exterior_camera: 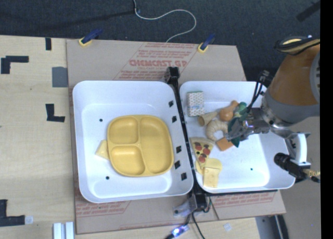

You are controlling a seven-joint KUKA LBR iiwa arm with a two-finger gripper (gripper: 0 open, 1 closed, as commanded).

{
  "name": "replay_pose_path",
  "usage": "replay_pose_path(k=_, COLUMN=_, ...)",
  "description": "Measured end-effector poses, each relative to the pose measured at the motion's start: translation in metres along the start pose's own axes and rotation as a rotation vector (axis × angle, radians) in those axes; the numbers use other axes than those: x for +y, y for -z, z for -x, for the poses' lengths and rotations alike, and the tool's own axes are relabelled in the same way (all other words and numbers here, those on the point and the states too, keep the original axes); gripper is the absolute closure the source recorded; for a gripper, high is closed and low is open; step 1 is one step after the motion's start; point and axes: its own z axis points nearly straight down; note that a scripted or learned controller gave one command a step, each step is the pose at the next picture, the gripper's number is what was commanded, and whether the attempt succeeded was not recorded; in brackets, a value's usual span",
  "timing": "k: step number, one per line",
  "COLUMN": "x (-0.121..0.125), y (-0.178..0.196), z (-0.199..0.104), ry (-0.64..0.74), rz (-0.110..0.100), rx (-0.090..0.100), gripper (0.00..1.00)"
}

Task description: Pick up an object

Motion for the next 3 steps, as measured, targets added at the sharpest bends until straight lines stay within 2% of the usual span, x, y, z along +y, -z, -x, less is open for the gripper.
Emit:
replay_pose_path(k=1, x=0.024, y=0.006, z=-0.047, ry=0.001, rz=0.001, rx=0.0, gripper=1.0)
replay_pose_path(k=2, x=0.037, y=0.014, z=-0.104, ry=0.001, rz=0.001, rx=0.0, gripper=1.0)
replay_pose_path(k=3, x=0.041, y=0.006, z=-0.157, ry=0.001, rz=0.0, rx=-0.001, gripper=1.0)
